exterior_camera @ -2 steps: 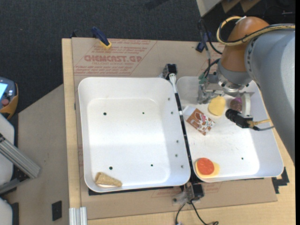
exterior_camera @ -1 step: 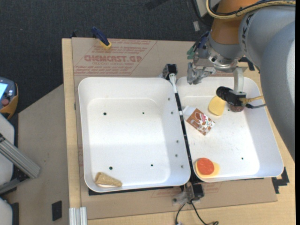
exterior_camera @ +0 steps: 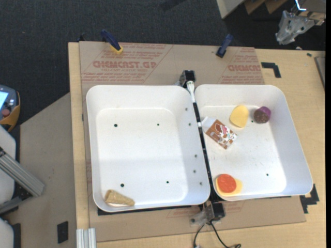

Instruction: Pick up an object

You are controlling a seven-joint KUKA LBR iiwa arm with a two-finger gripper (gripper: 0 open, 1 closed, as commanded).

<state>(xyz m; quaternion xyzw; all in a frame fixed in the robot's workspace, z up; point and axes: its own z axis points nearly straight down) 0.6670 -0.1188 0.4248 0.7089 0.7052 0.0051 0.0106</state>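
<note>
**Camera view: two bins before a pick, with likely failure points**

Camera view, read from the near edge to the far edge. Nearest lies a tan cone (exterior_camera: 119,198) in the front corner of the left bin (exterior_camera: 98,138), close against the sloping wall; a grasp here would probably be blocked by that wall, or would push the cone further into the corner. In the right bin (exterior_camera: 295,154), an orange-red round piece on a yellow base (exterior_camera: 226,184) sits against the near wall beside the divider, and carries the same risk. Further back, a small printed packet (exterior_camera: 221,133) lies flat near the divider; being thin, it may slide instead of lifting. Beyond it, a yellow lump (exterior_camera: 239,115) and a purple ball (exterior_camera: 261,114) lie just beside each other, so closing on one could knock the other away, and the ball may roll. The packet's print is too small to read. The cardboard sheet (exterior_camera: 155,61) on the worktop reads "CHEMCAST GP" in red, repeated and partly hidden at the right. The end effector (exterior_camera: 292,27) hangs at the far right corner, well apart from both bins; whether it is released or clenched cannot be told, and nothing is visibly grasped.
</note>
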